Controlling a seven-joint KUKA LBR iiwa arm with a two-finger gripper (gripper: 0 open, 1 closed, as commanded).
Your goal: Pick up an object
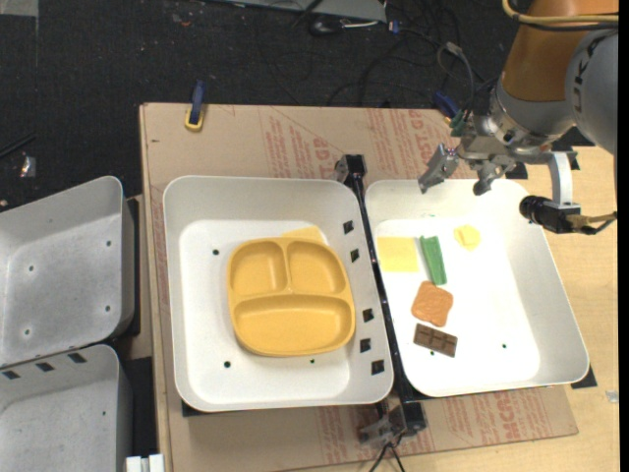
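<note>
pincer (458,175) spread wide, holding nothing | flat green plastic stick (432,260) just below it | probably light, stiff, slick | pinch across narrow sides

Yellow divided tray (291,298) in left bin (187,264)

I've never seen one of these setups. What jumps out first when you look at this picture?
Probably the big yellow divided plate lying in the left bin. Next, the cluster of small pieces in the right bin: a pale yellow square, a green stick, an orange piece and a brown bar. The arm's claw hangs open over that bin's far edge, holding nothing.
</note>
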